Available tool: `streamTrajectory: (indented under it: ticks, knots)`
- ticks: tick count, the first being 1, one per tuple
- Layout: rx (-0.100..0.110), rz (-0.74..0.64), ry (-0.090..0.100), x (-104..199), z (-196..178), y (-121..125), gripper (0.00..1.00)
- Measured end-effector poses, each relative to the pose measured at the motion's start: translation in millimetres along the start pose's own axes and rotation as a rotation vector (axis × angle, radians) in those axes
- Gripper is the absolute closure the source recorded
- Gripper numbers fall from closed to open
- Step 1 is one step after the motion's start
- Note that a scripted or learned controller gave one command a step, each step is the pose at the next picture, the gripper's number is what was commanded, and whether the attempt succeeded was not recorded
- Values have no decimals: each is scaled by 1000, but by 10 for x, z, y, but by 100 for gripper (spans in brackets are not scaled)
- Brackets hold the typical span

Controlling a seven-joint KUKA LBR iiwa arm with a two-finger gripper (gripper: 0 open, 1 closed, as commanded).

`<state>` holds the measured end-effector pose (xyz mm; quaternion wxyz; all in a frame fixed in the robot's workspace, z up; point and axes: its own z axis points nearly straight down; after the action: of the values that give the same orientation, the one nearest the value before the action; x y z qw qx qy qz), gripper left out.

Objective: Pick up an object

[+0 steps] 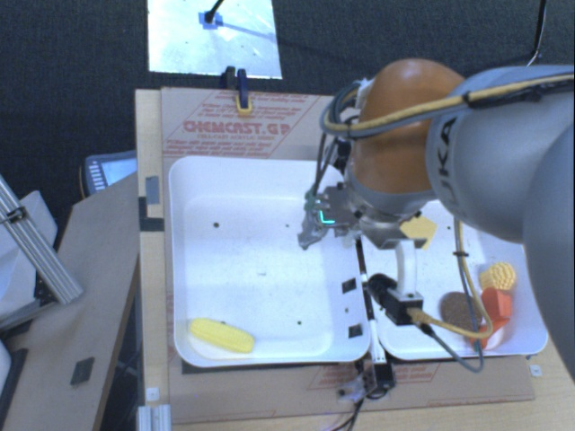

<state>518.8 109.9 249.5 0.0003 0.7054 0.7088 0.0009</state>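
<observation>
The gripper (313, 233) hangs over the right side of the left bin (193, 182), near the wall shared with the right bin (530, 335); whether it is open or closed I cannot tell, and nothing shows in its grip. The yellow corn cob (222, 335) lies well apart in the left bin's front corner, close to the front rim, probably awkward to reach. Around it the floor is open, while the small objects (490, 299) crowd the right bin's far corner.

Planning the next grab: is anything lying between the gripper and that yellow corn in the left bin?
Nothing visible. Bare white bin floor separates the gripper from the yellow corn near the front-left corner.
</observation>
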Motion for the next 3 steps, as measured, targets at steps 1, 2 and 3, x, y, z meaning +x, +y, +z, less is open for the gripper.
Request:
streamTrajectory:
  ticks: [1,2,3]
  knots:
    - [5,8,-4,-454,694,317,0]
    - [-2,2,1,-4,1550,-75,0]
    - [-1,-1,0,297,1652,186,0]
